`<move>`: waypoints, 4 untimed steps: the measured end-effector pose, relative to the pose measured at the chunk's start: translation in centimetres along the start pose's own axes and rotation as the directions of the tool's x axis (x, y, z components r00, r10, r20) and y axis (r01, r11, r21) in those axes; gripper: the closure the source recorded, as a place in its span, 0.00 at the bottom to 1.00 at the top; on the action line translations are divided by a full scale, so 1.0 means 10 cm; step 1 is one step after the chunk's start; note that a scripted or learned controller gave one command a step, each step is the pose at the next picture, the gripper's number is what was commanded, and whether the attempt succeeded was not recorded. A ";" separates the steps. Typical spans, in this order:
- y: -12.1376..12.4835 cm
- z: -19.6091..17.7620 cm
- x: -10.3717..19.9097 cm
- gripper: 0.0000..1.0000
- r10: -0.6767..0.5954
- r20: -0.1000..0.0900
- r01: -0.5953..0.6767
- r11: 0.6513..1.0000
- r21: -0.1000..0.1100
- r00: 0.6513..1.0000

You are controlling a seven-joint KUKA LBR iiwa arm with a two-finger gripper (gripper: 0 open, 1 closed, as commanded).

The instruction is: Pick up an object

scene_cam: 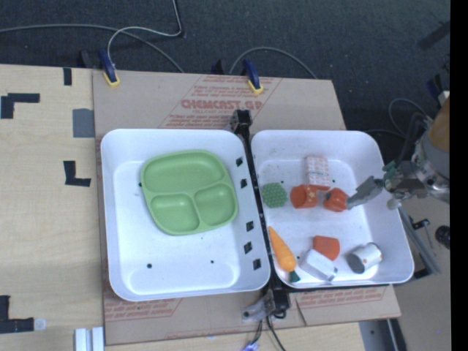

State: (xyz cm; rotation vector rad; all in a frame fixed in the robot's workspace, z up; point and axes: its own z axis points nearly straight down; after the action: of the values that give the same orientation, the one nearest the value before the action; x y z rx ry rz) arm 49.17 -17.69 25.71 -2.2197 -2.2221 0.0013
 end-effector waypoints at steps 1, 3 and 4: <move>-0.06 1.21 0.68 0.00 -0.001 -0.002 0.001 1.000 0.003 1.000; 1.10 1.28 0.54 0.00 0.000 0.001 0.000 1.000 -0.002 1.000; 1.05 1.71 0.50 0.00 0.000 0.001 0.000 1.000 -0.003 1.000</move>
State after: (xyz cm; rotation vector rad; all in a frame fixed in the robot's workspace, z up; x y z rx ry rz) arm 59.63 -12.69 8.63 -2.2215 -2.2244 -0.0006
